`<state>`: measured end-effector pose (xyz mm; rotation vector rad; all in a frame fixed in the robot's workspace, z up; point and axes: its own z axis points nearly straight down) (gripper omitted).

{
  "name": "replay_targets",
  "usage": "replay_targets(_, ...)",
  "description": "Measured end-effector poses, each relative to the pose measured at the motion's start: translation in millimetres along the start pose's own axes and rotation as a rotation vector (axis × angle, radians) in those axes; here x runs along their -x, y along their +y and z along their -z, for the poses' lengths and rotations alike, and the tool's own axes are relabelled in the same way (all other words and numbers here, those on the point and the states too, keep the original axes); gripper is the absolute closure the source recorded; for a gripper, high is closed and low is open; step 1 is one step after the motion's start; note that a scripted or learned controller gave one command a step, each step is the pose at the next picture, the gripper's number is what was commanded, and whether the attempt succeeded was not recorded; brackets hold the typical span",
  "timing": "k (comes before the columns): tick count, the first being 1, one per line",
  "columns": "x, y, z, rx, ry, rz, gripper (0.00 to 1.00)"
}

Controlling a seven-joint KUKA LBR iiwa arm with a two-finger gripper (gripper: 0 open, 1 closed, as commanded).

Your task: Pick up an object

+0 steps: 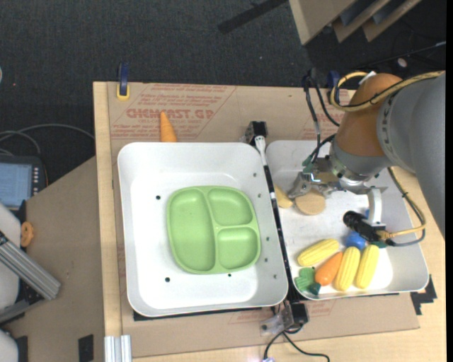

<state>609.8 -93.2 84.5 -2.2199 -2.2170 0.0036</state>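
A brown board bench (191, 106) on dark carpet bears two white bins; the left bin (141, 212) holds a green divided plate (212, 228). In the right bin (407, 272), the gripper (311, 185) hangs low over a tan round piece (309, 204) just beneath it. I cannot tell its state. Toy corn cobs (347, 263) and a carrot (327, 269) lie nearer the front edge.

A cardboard-covered surface (177, 106) with red print sits on dark carpet floor (106, 35). At nine o'clock lie grey cables (42, 134) and a small blue screen (14, 182); a wooden piece (340, 18) shows at one o'clock.
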Motion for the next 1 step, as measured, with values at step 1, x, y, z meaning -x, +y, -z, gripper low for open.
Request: replay_targets(1, -70.1, -21.7, 106.6, 0.013, 0.001, 0.009, 1.0)
